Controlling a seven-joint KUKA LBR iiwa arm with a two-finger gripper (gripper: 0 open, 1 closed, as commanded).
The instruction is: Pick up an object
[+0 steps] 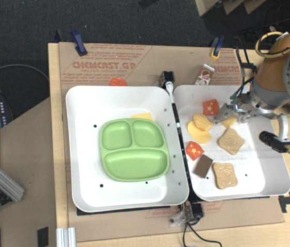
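The end effector (229, 113) is hovering low in the right bin (268, 187), and whether it is released or clenched, I cannot tell. A small yellow piece (229, 121) is sitting right at its tip, touching or just under it. A red block (211, 107) is lying just to its left, yellow chips (200, 127) are lying lower left, and a bread slice (231, 141) is sitting just below. Far left, a green divided plate (133, 150) is resting in the left bin (83, 138).
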